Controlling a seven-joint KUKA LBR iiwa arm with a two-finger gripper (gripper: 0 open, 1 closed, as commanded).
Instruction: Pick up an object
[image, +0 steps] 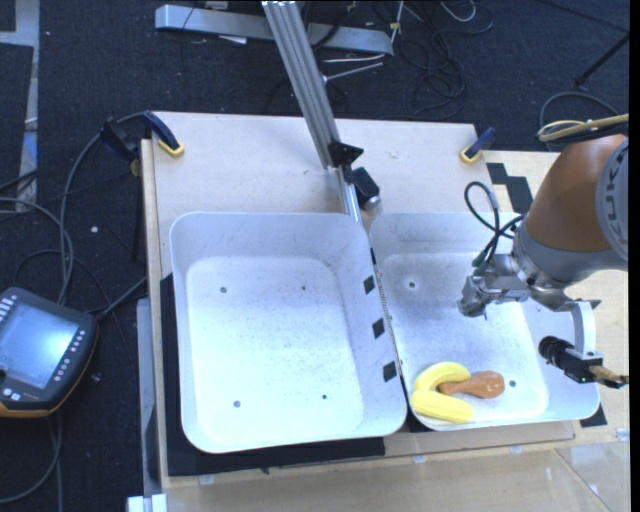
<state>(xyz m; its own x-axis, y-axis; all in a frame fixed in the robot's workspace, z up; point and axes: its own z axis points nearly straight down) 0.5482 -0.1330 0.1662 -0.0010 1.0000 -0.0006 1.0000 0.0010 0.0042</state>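
A yellow banana-shaped toy (437, 392) lies near the front edge of the right bin (420, 250). An orange-brown drumstick-shaped toy (479, 385) rests right against it on its right side. My gripper (474, 303) hangs over the middle of the right bin, above and behind both toys and apart from them. Nothing shows beneath it but bare bin floor.
The left bin (270, 330) lies beside the right one, with a ridge (378, 300) between them. A slanted metal pole (312, 90) rises behind the bins. Yellow clamps (165, 140) sit at the bench's back corners, and a pendant (35, 350) lies off the bench to the left.
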